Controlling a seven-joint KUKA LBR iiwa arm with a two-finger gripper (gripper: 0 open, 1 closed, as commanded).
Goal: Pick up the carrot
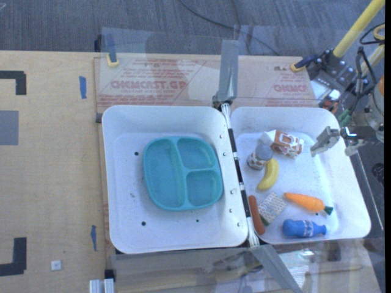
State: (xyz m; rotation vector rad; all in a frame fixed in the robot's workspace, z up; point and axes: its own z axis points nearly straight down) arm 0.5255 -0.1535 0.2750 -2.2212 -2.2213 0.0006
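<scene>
The carrot [304, 201] is lying on its side in the right bin [360, 215], toward the near right part of the floor, an orange tapered body with a small dark green tip pointing to the right. It is sitting just above a blue bottle-shaped toy [303, 228] and just right of a small pale checkered piece [272, 206], with nothing touching it from above. The claw [325, 140] is hanging over the upper right area of the same bin, well apart from the carrot, and its grey fingers are looking spread and gripping nothing. Counting what is lying in the right bin: one carrot, one yellow banana [269, 174], one blue toy, one checkered piece, one reddish sausage-like stick [256, 215] along the left wall, one white and orange carton-like item [286, 143], and one small grey and brown cup-like item [260, 155] just beside the banana's upper end. The left bin [122, 133] is holding one teal divided plate [182, 172] with three compartments. Two bins are sitting side by side on the wooden surface [49, 163].
</scene>
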